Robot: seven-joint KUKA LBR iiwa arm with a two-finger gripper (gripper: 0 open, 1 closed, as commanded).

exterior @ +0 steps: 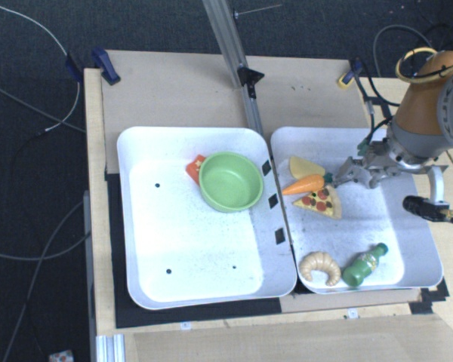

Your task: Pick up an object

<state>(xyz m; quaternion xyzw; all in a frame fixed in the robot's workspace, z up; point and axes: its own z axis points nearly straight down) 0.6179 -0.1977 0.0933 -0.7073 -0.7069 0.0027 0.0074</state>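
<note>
Claw (pixel 346 173) beside the orange plastic carrot (pixel 303 185) in the right white bin (pixel 419 236).
Its grip could not be told; a pizza-slice toy (pixel 319 202) lay just below the carrot.

The arm (pixel 429 104) was grey, with a broad orange band round the segment above the wrist and a paler orange-yellow ring at its top. Black cables looped behind it and ran along its side. Below the band sat a grey metal wrist block, and from it reached a slim gripper (pixel 340 176) of dull grey metal with dark fittings.
</note>
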